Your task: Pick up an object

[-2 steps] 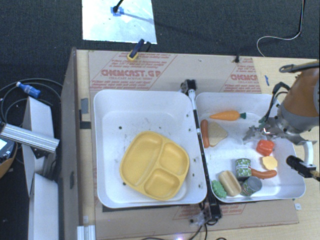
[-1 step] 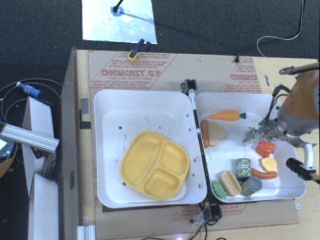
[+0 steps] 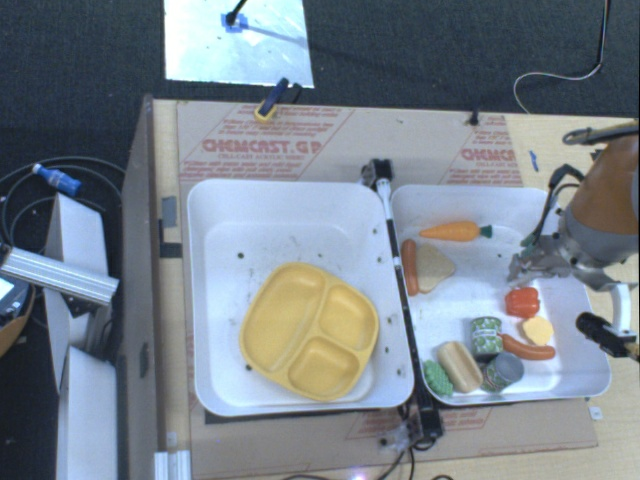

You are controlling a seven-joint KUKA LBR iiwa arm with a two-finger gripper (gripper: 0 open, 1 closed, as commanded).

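A bench (image 3: 300, 138) carries two white bins. The left bin (image 3: 230, 228) holds a yellow divided plate (image 3: 310, 330). The right bin (image 3: 575, 368) holds toy food: a carrot (image 3: 455, 232) at the back, a red tomato (image 3: 522, 301) just below the end effector (image 3: 532, 264). Whether the end effector is open or grips anything cannot be told.

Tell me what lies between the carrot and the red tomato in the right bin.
In the camera view, only bare white bin floor lies between the carrot and the red tomato; the gripper hangs just right of that line.
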